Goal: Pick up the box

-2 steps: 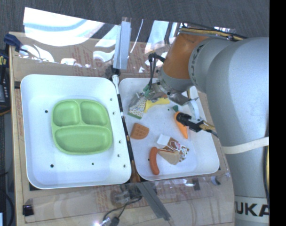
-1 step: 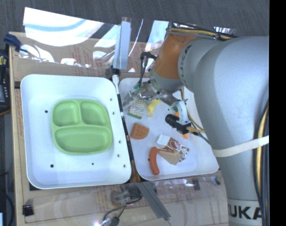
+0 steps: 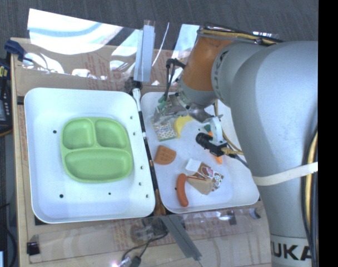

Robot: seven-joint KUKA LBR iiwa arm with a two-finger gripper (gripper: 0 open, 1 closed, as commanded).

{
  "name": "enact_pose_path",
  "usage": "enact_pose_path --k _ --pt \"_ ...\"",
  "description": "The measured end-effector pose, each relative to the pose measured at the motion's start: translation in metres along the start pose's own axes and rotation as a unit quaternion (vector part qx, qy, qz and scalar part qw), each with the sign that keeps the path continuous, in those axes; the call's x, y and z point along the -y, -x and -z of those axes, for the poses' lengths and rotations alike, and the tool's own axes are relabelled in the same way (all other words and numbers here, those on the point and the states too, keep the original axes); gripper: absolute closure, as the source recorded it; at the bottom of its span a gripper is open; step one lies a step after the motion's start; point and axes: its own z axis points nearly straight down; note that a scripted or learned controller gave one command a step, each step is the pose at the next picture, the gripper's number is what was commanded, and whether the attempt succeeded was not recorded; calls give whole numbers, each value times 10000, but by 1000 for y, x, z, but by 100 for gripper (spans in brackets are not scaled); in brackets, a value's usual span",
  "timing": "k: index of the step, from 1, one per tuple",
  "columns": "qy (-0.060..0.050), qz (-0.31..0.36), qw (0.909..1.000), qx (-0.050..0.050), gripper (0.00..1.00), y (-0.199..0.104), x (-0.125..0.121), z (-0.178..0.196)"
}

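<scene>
The fingers (image 3: 168, 108) touch the top of the small box (image 3: 165, 130) in the right bin (image 3: 241, 193). I cannot tell their state.

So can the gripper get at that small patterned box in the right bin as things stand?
Probably yes. The gripper sits right over the box at the back left of the right bin. A yellow piece lies close beside the box and might get nudged.

Green tray (image 3: 97, 149) in left bin (image 3: 38, 102), end effector (image 3: 168, 111) over right bin (image 3: 244, 191)
</scene>
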Motion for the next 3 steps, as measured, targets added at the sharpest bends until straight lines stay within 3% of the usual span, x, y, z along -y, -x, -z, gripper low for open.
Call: enact_pose_path --k 1,2,3 --pt "-1 -5 10000 11 0 1 0 0" --pt "7 9 10000 9 100 1 -1 10" --pt "7 10 10000 9 0 1 -1 10"
